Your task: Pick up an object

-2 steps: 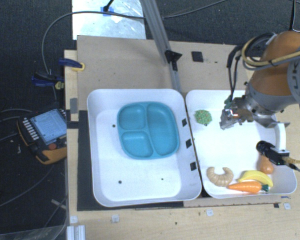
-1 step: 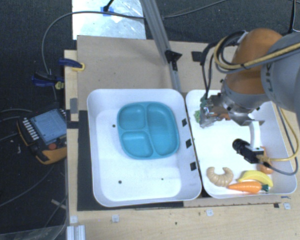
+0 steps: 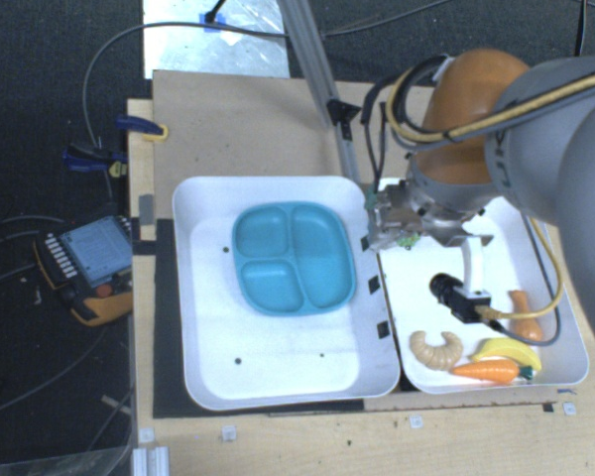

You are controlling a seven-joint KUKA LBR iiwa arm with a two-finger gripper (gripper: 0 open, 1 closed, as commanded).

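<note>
Though crowded into the 5 o'clock corner of the right-hand shallow white bin (image 3: 421,284), easily told apart. Nearest the lens: small orange toy carrot with a green stub (image 3: 486,370), lying flat along the 6 o'clock wall. Against it at 1 o'clock: short yellow plastic banana (image 3: 511,352). Just beside the carrot's tip at 10 o'clock: curled beige croissant-shaped toy (image 3: 436,349). Farther back, near the 3 o'clock wall: orange-brown sausage-shaped piece (image 3: 526,317), partly crossed by robot hardware, outline uncertain.

Judged the likeliest pick: the croissant-shaped toy, open on its 9 o'clock side. Probably light, stiff and hollow; smooth and rounded, so apt to squirt from a loose pinch. Best taken across the thick middle of the curl, not the tapering ends.

Beyond, at the same bin's 11 o'clock corner, over the wall shared with the neighbouring bin: grey arm's two-finger gripper (image 3: 392,232), well apart from all four toys. Spread or pressed together: impossible to tell, being masked from above by wrist and orange-banded arm. Much of the bin's 1 o'clock quarter likewise hidden under that arm. Farther off at 9 o'clock, in the left-hand shallow white bin (image 3: 193,296): sky-blue three-compartment plastic plate (image 3: 293,258).
</note>
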